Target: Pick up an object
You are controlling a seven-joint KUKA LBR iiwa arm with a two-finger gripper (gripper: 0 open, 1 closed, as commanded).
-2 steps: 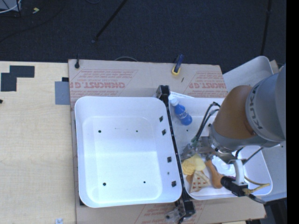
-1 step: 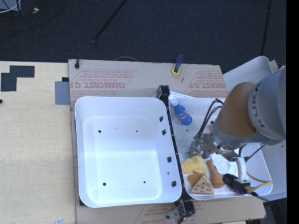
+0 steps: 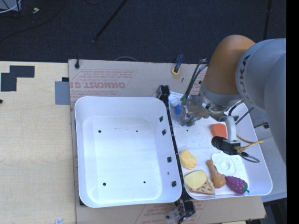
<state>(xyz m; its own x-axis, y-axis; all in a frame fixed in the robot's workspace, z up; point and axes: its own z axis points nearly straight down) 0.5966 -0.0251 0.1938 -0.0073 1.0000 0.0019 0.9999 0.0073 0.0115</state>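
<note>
Reaching in from the right, the grey arm [image 3: 261, 78] with its orange band sets the gripper [image 3: 188, 118] low over the far left corner of the right bin [image 3: 202, 135]. Whether the gripper is clenched or released cannot be told from this angle. Just left of it, against the bin's far left wall, lies a small blue object [image 3: 176, 109], glossy and rounded; contact between the two is unclear. The other toys lie nearer in the same bin. An orange block [image 3: 218, 129] sits right of the gripper. A yellow corn cob [image 3: 188, 159] lies by the left wall, with a pale yellow potato [image 3: 195, 177] and a waffle wedge [image 3: 205, 187] near it. A tan drumstick [image 3: 216, 172], a fried egg [image 3: 224, 164] and purple grapes [image 3: 237, 184] cluster to the right. The left bin [image 3: 121, 157] stands beside it on the desk [image 3: 32, 148].
</note>
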